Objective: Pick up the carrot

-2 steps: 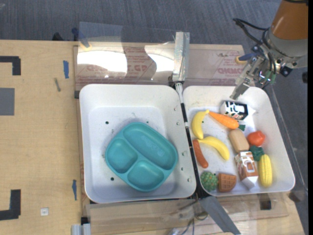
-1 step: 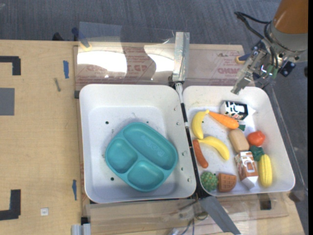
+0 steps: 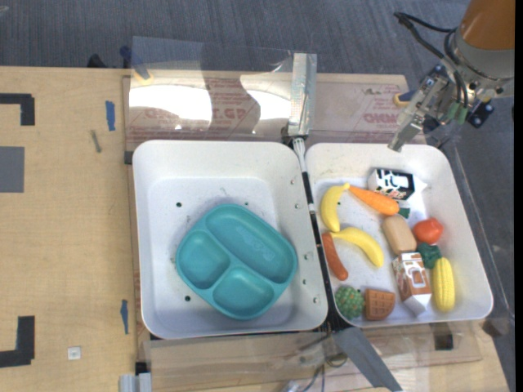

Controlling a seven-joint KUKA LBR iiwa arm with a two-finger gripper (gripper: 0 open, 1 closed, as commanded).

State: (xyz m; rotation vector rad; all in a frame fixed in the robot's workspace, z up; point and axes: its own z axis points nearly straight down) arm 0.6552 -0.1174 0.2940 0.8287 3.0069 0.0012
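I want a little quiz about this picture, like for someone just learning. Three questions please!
1. True or false: the carrot lies in the same bin as the teal plate.
2. Which thing touches the carrot's pointed end? A) the corn cob B) a banana C) the waffle
3. Fill in: the tool hangs over the far rim of the ____ bin, not down among the food.

Key
1. False: the carrot is in the right bin, the plate in the left bin.
2. B.
3. right
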